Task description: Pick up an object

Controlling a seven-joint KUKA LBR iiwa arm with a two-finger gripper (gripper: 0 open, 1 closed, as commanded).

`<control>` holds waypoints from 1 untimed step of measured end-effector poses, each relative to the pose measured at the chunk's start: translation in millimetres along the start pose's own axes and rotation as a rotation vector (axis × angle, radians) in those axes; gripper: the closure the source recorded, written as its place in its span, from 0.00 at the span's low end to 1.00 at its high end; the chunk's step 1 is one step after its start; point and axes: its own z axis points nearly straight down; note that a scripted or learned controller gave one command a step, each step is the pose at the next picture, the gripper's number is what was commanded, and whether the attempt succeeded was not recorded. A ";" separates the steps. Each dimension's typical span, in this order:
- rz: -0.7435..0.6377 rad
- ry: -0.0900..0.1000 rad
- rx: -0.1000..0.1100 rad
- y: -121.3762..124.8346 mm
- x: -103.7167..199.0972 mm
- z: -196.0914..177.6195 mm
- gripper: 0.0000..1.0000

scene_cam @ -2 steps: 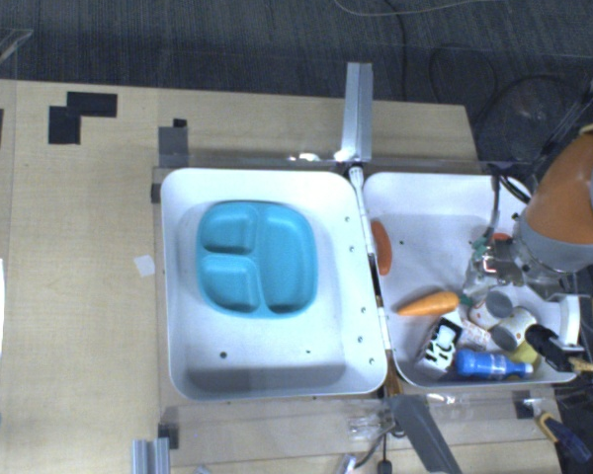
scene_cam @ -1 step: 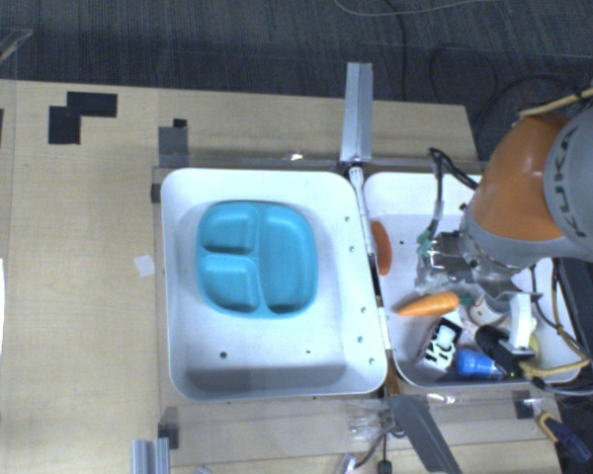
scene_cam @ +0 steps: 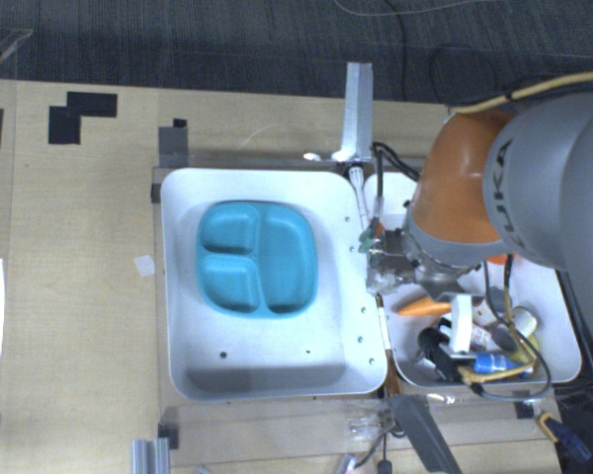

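My gripper (scene_cam: 388, 269) hangs low over the left side of the right bin (scene_cam: 565, 349), close to the wall between the two bins. The grey arm and its orange band cover most of that bin. A slim orange object (scene_cam: 422, 307) lies in the right bin just below and to the right of the gripper. A small blue object (scene_cam: 490, 363) lies nearer the bin's front edge. I see nothing held in the gripper. Whatever lies under the arm is hidden.
The left bin (scene_cam: 193, 363) holds a blue divided plate (scene_cam: 257, 257) near its middle. A metal post (scene_cam: 358, 107) stands at the back between the bins. Cables trail by the right bin's front corner.
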 end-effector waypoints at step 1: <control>0.000 0.000 0.000 0.0 -0.1 0.0 0.00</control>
